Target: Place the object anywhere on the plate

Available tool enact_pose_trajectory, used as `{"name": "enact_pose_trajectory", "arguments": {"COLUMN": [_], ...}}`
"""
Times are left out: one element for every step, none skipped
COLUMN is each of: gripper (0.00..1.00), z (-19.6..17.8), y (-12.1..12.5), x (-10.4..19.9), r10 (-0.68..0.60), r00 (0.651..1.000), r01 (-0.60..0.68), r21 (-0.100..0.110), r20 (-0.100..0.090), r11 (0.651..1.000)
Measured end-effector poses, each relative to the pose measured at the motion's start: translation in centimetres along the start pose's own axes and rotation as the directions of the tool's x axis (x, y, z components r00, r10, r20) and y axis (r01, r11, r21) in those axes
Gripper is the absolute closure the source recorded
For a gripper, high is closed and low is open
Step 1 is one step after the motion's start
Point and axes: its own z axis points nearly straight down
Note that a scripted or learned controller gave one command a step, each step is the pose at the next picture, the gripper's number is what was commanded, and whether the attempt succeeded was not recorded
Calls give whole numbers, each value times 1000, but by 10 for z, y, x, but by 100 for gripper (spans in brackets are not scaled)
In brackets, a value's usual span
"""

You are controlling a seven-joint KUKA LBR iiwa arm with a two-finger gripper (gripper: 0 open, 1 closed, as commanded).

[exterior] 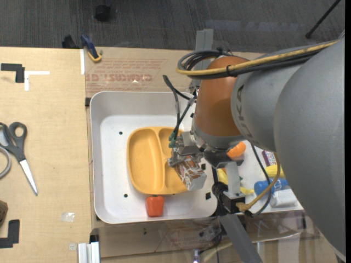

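A yellow divided plate (pixel 147 160) lies in the left white bin (pixel 107 147). My gripper (pixel 184 160) hangs over the plate's right compartment, at its right rim. A small brown-and-white crinkled object (pixel 191 175) sits right at the gripper's tip, above the plate's lower right edge. The wrist hides how the gripper meets it. A red object (pixel 155 205) lies on the bin floor just below the plate, apart from the gripper.
The grey arm with its orange band (pixel 219 103) covers most of the right bin, where yellow (pixel 245 190), orange (pixel 237 150) and blue (pixel 262 188) items show. Scissors (pixel 19 152) lie on the wooden bench at left. Cables (pixel 181 114) trail over the left bin's right wall.
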Motion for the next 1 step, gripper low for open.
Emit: {"name": "enact_pose_trajectory", "arguments": {"gripper": [0], "z": [0], "y": [0], "x": [0], "r10": [0], "r00": [1000], "r01": [0], "r21": [0], "r20": [0], "r11": [1000]}}
